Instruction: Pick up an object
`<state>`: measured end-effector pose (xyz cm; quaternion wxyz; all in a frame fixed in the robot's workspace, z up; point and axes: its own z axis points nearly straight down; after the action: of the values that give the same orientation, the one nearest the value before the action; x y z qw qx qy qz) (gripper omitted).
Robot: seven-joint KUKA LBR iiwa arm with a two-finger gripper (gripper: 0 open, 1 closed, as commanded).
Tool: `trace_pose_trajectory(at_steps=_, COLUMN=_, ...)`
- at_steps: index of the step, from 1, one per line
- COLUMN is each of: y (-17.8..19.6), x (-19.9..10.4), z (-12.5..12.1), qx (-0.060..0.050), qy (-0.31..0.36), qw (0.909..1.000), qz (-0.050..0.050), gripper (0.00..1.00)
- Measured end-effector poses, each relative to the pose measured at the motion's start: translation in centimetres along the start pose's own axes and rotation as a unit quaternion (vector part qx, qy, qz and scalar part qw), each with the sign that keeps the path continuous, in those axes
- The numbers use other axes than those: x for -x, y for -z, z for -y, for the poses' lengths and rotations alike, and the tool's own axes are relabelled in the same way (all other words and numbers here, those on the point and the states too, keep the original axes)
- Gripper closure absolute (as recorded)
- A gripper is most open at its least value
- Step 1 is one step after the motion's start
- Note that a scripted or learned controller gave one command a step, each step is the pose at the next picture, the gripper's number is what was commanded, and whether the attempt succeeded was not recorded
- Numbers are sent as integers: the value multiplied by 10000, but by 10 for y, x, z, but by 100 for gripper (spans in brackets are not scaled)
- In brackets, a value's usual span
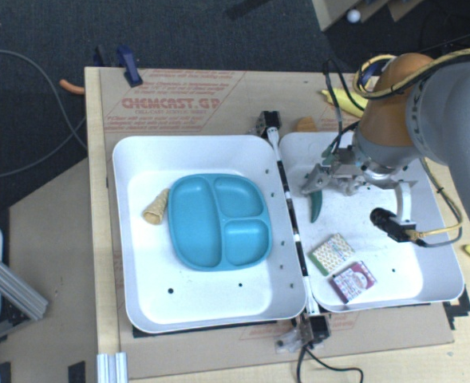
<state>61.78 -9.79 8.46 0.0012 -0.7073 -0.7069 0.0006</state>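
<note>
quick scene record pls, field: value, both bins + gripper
left bin: blue divided plate in the middle; tan cone-shaped piece beside the plate's left edge
right bin: green pepper-like object, patterned packet, dark red packet
arm: reaches in from the right, over the right bin
gripper: low over the right bin's upper left, right by the green object
grasp: cannot tell; nothing seen lifted

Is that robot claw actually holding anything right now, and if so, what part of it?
It cannot be told. The gripper sits right over the upper end of a dark green object in the right bin, but no clear grasp shows.
</note>
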Motion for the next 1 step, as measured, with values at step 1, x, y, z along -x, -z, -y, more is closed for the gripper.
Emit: trace_pose_trajectory(at_steps=1, y=10, x=0, z=0, qx=7, qy=-4, qw=10000, qz=-1, gripper=100)
